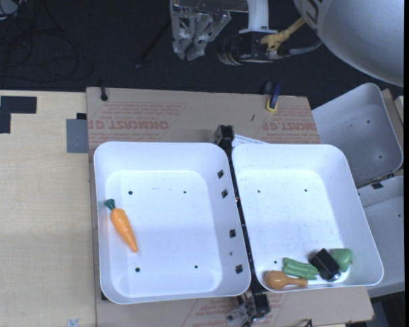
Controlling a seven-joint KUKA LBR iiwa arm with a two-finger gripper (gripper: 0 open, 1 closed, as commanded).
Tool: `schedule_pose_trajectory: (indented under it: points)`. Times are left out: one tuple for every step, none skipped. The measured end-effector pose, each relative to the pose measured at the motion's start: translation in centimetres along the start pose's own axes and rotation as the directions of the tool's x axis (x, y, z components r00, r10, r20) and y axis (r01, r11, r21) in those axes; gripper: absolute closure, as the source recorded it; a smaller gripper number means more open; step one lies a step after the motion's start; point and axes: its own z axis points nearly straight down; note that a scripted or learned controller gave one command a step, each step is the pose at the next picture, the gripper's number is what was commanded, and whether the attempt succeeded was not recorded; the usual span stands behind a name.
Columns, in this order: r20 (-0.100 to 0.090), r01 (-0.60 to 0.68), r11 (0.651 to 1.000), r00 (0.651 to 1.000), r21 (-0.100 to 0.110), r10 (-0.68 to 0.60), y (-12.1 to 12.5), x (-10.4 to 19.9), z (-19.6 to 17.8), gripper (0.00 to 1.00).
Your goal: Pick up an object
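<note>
1. Camera view, the arm: the grey arm enters from the upper right and stretches along the top of the frame, above the dark floor beyond the bench. The gripper hangs at the top centre, well apart from both bins. Nothing sits between its fingers, but they blur together against the dark ground, so I cannot tell how wide the claw stands.

2. Camera view, the left bin: a toy carrot lies near the left wall, orange, with its green top pointing up-left and its tip pointing down-right. It lies flat on the bin's floor, close to the wall; whether it touches is hard to tell.

3. Camera view, the right bin: four small things crowd the lower right corner. A green bean pod lies beside a black block, which sits tilted, partly over a light green piece at the corner; that piece is partly hidden, perhaps a leafy toy vegetable. An orange-tan pear-like piece lies just below the pod, against the near wall.

4. Camera view, surroundings: both bins rest side by side on a cardboard sheet with red print, joined along a dark middle strip. A pale wooden table top spreads to the left.
</note>
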Motion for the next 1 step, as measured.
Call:
schedule_pose_trajectory:
  points:
    - [0.0, 0.0, 1.0, 1.0, 0.0, 0.0, 0.0, 1.53, 0.0, 1.0]
